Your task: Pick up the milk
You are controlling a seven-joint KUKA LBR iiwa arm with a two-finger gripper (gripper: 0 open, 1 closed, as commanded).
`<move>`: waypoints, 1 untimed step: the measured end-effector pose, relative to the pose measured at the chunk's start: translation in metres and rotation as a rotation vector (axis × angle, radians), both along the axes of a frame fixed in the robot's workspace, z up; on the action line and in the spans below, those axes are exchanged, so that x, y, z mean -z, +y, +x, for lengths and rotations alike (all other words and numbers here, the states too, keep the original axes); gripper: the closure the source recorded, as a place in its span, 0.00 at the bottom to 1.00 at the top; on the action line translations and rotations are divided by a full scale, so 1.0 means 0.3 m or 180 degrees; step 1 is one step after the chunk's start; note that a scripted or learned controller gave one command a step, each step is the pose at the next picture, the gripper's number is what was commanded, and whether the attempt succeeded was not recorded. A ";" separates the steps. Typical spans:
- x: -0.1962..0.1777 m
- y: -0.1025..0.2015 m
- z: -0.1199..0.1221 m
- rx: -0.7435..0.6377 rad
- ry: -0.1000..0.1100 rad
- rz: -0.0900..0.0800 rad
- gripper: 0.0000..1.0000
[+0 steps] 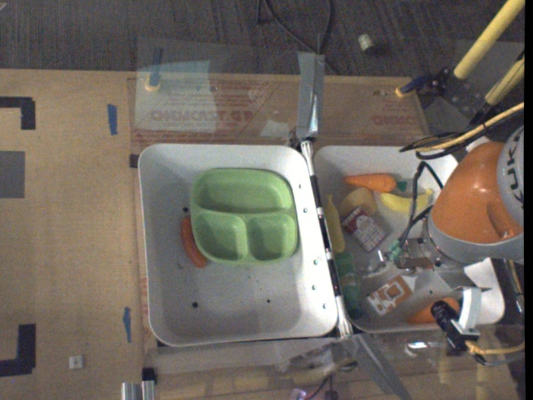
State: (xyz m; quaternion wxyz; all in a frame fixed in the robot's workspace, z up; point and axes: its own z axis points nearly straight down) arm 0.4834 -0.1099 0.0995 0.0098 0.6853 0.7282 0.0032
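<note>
The milk [390, 295] is a small carton, white with orange-brown print and a dark mark on its upper face. It lies flat on its side, turned at a slant, on the floor of the right bin [333, 169], in the lower right of the frame, near that bin's front edge. Its whole upper face is in plain sight.

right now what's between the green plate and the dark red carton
In the camera view, the bins' meeting rims and a slim yellow thing lie between the green plate and the dark red carton.
</note>
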 end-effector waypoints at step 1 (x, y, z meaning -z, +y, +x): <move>0.035 -0.033 -0.004 -0.1744 0.0035 -0.0009 0.00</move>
